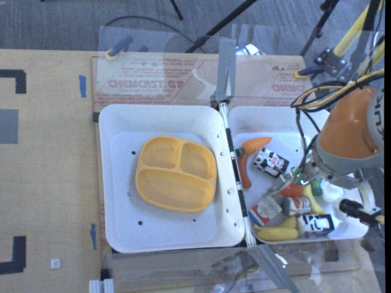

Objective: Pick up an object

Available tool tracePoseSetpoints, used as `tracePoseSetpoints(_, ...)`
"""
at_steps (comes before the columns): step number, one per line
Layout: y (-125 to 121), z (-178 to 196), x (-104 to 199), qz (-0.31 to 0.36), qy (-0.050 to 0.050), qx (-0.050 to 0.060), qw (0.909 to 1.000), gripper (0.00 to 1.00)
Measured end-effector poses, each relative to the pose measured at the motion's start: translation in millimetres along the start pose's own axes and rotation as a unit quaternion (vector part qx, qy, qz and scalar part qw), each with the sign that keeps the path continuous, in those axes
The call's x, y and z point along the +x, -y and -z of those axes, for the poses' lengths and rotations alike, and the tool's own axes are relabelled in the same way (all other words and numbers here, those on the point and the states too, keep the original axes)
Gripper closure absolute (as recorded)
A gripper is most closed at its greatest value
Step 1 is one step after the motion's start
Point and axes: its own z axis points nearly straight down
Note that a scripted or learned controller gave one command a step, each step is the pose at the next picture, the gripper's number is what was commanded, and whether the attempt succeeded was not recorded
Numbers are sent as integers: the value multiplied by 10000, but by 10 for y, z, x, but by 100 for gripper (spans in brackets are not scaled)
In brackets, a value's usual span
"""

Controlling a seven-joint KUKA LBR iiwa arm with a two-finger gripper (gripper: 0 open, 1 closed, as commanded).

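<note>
- The arm [348,133] reaches in from the right and hangs low over the right bin [287,118], its wrist above the heap of small things there.
- The gripper [300,177] sits down among that heap, near its right-hand middle; the arm's bulk and the clutter hide the tips, so I cannot tell whether the fingers stand wide or narrow, or whether anything lies between them.
- No object appears lifted: every piece seems to rest in the bin. So, as I judge it, the pick is at the reach-and-grasp step, with the lift itself left to do.
- Candidates lie close by: a red-and-white can [298,205] just beside the gripper, a banana [276,232] along the near wall, a black-and-white toy [270,162] further back, and a carrot [244,166] by the divider.
- The left bin [116,182] holds a yellow tray [176,173], well apart from the gripper and out of play for now.
- The objects crowd one another, so a clean grip on just one could be hard.
</note>
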Motion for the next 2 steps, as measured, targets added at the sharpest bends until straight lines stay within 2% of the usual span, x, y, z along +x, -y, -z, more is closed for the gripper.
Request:
tracePoseSetpoints(1,-14,109,-13,-16,10,-30,10000,100)
tracePoseSetpoints(2,-220,1275,780,-261,-2,10,9997,100)
